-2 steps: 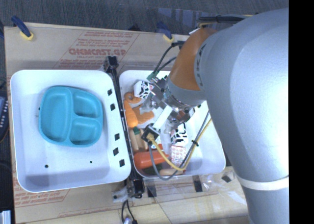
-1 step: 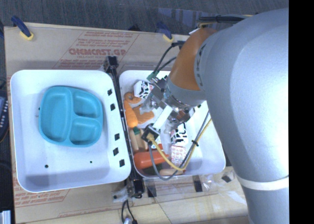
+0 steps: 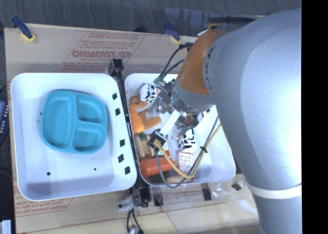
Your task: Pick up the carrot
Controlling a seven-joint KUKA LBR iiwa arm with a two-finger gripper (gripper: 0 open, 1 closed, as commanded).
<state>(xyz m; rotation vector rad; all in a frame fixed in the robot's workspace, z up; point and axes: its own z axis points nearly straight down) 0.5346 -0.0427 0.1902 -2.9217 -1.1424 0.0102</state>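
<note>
I see the arm (image 3: 256, 89) reaching from the right into the right bin (image 3: 223, 151), its end effector (image 3: 166, 125) low among the clutter there; I cannot tell its state. The carrot (image 3: 137, 118) lies by that bin's left wall, just beside the end effector. A blue tray (image 3: 74, 120) sits in the left bin (image 3: 31, 176).

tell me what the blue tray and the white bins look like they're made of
Blue tray: likely moulded plastic, matte, with soft rounded compartment edges. White bins, left and right: probably thin formed plastic, smooth and slightly glossy, with rounded corners and faint sheen.
</note>
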